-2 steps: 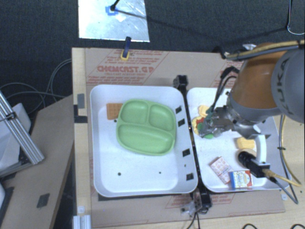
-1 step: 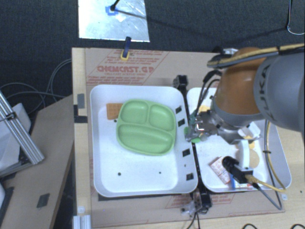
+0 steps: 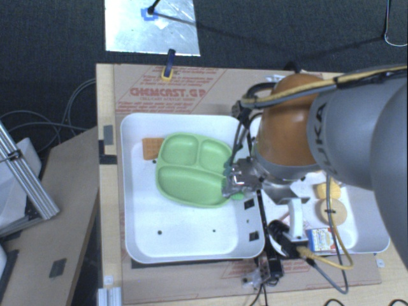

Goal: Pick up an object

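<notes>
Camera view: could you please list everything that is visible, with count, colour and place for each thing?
divided plate: one, light green, in the left bin, toward its right side
flat piece: one, orange-brown, in the left bin, partly under the plate's left edge
left bin: one, white, centre of the bench
right bin: one, white, mostly hidden behind the arm
small items: several, yellow, tan and blue, in the right bin; kinds unclear
metal sheet: one, silver, on the dark floor above the bench
arm: one, grey with orange band, from the right
gripper: one, at the plate's right edge
</notes>
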### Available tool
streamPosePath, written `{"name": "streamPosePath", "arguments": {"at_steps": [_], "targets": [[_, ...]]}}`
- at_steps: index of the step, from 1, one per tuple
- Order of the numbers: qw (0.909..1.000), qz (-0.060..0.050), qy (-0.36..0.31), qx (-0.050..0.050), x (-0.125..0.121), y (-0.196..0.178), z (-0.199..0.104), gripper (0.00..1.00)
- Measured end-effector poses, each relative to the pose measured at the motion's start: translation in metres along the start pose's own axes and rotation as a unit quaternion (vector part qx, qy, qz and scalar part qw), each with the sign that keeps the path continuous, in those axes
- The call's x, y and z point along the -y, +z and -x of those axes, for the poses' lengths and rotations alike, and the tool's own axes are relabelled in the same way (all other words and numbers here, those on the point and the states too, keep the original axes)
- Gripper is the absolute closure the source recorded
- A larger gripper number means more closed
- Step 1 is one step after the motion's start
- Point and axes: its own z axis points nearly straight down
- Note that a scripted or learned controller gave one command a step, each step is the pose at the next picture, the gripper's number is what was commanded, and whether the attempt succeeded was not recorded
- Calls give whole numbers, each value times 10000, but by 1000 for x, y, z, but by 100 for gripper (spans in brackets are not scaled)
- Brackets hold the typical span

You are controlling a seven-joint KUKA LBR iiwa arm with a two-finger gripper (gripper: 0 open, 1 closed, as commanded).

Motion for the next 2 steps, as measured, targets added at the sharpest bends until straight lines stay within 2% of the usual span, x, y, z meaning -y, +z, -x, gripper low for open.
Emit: {"name": "streamPosePath", "arguments": {"at_steps": [1, 2], "targets": [[10000, 6, 17, 10, 1, -2, -19, 100], [10000, 5, 53, 17, -8, 6, -7, 100]]}}
